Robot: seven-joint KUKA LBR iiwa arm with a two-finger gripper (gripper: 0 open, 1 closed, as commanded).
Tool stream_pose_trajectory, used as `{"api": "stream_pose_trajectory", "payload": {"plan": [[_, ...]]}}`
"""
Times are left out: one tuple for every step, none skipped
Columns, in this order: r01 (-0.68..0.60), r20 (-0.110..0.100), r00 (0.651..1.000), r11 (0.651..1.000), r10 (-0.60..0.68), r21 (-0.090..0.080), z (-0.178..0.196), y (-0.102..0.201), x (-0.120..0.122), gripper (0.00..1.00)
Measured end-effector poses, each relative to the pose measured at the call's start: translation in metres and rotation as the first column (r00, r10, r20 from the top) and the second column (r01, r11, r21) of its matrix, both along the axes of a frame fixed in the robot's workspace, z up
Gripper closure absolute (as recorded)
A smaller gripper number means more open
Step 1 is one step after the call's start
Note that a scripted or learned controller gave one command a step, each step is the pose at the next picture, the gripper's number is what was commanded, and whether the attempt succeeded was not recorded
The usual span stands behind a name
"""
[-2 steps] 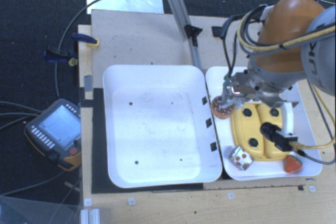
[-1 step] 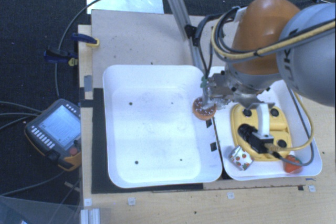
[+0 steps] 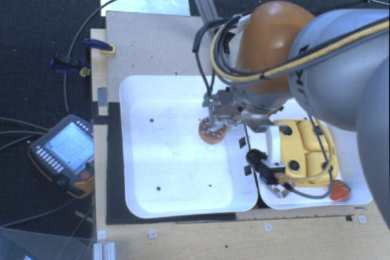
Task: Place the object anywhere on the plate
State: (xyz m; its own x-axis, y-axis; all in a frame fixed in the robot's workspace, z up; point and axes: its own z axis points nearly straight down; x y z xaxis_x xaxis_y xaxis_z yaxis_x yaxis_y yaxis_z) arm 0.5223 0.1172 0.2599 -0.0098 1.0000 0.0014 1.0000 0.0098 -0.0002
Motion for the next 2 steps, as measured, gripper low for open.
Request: {"api": "stream_pose_trajectory", "payload": {"plan": [[0.001,-0.003,1.0,1.0,-0.001,0.0,-0.0317,0.049,-0.0167,1.0],[0.006,0.0,1.0,1.0,-0.006,-0.001,-0.0301,0.0463,-0.0155,0.0]]}}
